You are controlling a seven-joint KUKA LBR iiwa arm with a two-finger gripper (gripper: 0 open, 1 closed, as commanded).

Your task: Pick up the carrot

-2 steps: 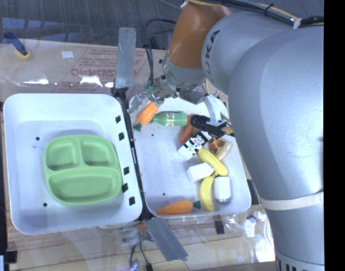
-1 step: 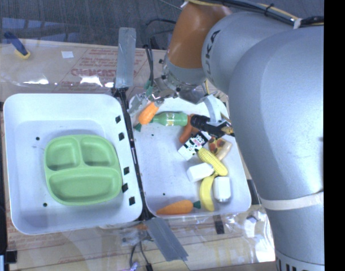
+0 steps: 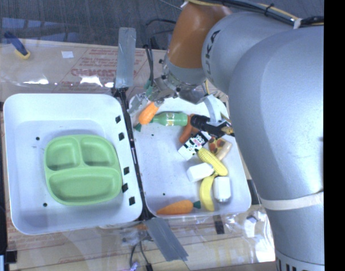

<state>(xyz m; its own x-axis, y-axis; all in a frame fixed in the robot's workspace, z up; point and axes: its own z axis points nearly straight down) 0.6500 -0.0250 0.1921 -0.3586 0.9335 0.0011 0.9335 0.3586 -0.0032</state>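
Gripper (image 3: 148, 101) at right bin's (image 3: 161, 168) far-left corner, seemingly closed on orange carrot (image 3: 147, 113), second carrot (image 3: 175, 208) near front wall

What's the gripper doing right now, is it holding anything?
Gripper: at the right bin's far left corner, right by an orange carrot-like piece; open or shut, and any hold, cannot be told.

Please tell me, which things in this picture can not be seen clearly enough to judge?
- Gripper, camera view: the wrist above covers it, so its grasp on the orange item cannot be judged.
- Items under the arm near the green bottle: overlapped, too small to name.
- Right bin: its right side is hidden by the arm.
- Carrot: plainly seen at the near wall.
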